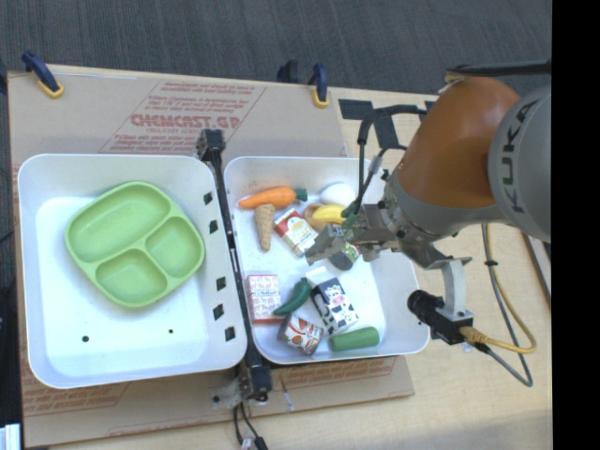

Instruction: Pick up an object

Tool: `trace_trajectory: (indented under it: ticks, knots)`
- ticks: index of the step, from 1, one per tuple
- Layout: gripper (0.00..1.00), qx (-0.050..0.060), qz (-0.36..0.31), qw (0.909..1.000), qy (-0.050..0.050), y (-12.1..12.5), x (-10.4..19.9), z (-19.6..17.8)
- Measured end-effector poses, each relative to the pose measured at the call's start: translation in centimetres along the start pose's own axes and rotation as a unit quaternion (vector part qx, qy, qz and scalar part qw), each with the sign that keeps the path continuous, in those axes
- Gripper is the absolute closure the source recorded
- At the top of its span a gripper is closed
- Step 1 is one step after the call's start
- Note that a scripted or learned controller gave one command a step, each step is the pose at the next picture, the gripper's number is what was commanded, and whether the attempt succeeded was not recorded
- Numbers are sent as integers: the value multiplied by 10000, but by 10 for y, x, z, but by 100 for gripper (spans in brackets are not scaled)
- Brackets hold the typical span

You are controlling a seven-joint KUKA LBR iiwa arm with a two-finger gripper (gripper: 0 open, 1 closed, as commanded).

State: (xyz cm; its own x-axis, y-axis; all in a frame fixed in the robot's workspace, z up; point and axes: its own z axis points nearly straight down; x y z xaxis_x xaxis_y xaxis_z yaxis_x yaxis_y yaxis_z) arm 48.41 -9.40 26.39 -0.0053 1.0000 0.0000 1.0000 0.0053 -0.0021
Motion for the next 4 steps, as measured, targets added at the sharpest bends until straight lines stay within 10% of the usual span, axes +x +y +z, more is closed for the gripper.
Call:
trace_trajectory:
  ticks: [1,2,4]
  knots:
    - [0,-69,-4,10000,-25,-4,-33,150]
    - [100,-88,-32,10000,-36,-2,-34,138]
    - [100,-96,-91,9999,-52,0,-34,117]
